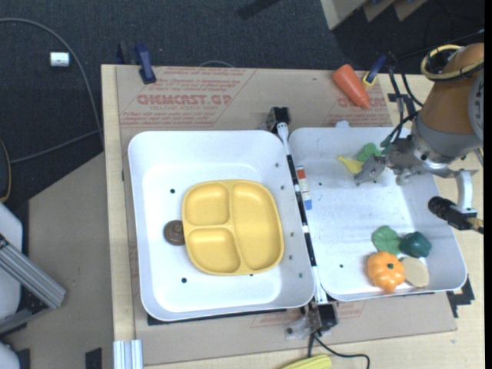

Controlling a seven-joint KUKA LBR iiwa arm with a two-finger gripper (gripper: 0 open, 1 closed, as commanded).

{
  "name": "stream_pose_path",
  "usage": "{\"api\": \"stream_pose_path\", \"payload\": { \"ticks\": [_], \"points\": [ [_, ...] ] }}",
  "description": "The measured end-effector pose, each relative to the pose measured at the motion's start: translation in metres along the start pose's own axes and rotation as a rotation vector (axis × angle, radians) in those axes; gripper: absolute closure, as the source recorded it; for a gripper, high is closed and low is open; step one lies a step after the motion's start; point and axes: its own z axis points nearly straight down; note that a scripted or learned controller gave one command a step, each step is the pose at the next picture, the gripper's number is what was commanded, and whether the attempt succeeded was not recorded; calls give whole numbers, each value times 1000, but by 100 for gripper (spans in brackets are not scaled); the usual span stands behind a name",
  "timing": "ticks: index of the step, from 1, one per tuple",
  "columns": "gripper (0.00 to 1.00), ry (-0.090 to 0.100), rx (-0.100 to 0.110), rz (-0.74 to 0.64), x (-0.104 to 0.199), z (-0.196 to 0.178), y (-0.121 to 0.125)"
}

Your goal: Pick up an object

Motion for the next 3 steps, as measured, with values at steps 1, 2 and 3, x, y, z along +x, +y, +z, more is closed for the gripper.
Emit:
{"api": "stream_pose_path", "payload": {
  "ticks": [1,2,3],
  "points": [
    [0,0,4,1,15,37,61],
    [100,-4,4,1,13,23,62],
    [100,2,-1,-1,69,-10,18]
  ]
}}
